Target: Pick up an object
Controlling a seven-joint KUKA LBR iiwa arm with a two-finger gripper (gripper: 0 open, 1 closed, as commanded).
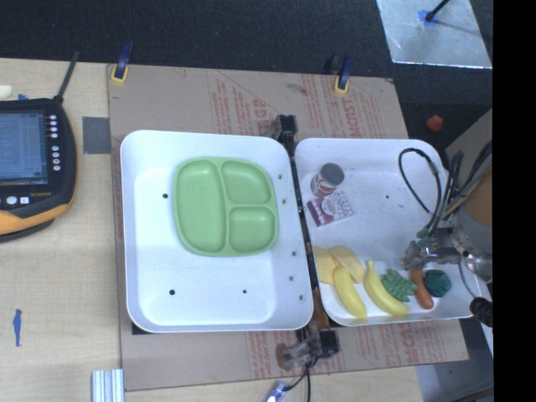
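The pincer [429, 254] of the grey arm is hanging low at the right edge of the frame, over the right shallow white bin [377, 159], just above the cluster of toy food in that bin's lower right corner; whether it is spread or closed, and whether anything sits in it, cannot be told from this slanted view. The candidate objects are lying close together along the bin's lower edge: two yellow plastic bananas [368, 291], a pale yellow wedge-shaped piece [345, 261], a dark green leafy toy vegetable [399, 285], an orange toy carrot [421, 291] and a round green toy [437, 283]. A small tipped can with a red-and-white label [329, 193] is lying apart in the bin's upper left. The left white bin [138, 224] is carrying a light green divided plastic plate [224, 205]. Judged from this pose, the approach is targeting the carrot or the round green toy. For a clean grasp, descend vertically, centre on a single item, and keep clear of the bin wall and the neighbouring pieces.
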